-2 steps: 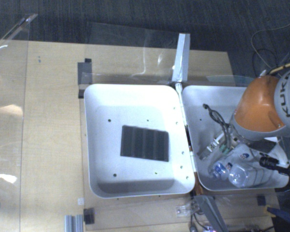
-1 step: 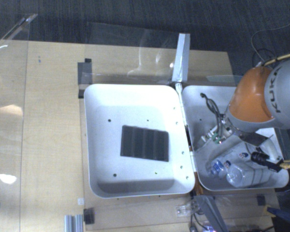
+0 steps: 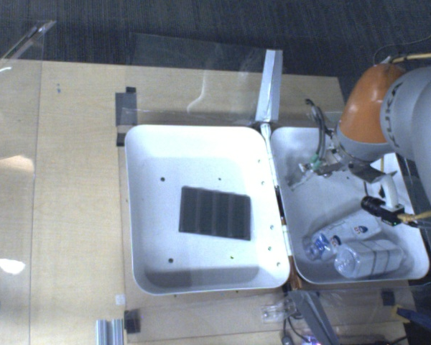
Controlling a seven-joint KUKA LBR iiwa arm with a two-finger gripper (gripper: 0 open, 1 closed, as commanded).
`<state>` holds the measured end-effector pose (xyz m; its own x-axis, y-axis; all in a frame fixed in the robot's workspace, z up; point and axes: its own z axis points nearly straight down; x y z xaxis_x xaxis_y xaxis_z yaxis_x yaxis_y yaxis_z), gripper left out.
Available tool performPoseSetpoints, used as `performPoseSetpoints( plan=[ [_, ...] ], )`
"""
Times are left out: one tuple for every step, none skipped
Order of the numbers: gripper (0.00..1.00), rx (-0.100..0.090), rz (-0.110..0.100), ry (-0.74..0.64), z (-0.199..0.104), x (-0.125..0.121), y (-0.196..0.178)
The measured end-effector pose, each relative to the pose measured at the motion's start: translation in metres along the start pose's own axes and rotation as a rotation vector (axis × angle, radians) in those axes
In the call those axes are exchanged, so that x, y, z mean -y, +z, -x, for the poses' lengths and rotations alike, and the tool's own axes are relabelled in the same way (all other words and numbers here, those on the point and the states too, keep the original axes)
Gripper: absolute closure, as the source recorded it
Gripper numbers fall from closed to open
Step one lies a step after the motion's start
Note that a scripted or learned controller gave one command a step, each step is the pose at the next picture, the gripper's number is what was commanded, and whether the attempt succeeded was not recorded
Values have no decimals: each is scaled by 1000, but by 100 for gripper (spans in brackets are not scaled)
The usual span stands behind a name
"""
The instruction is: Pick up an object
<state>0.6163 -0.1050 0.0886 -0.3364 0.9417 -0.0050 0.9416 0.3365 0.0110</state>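
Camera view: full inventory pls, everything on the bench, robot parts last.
left bin: 1, white, centre of the bench
ridged pad: 1, dark grey, flat on the left bin's floor
right bin: 1, white, touching the left bin's right side
plastic bottle: 1, clear, lying on its side at the right bin's near end
small bottle: 1, clear with blue, lying just left of the plastic bottle
bench: 1, light wood, under both bins
clear panel: 1, transparent, standing behind the left bin
arm: 1, grey with orange band, over the right bin from the right
gripper: 1, dark metal, low in the right bin's far half
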Motion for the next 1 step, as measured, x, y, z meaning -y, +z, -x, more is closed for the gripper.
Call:
performPoseSetpoints(
  plan=[
    [0, -10, -20, -16, 19, -47, 2]
  ],
)
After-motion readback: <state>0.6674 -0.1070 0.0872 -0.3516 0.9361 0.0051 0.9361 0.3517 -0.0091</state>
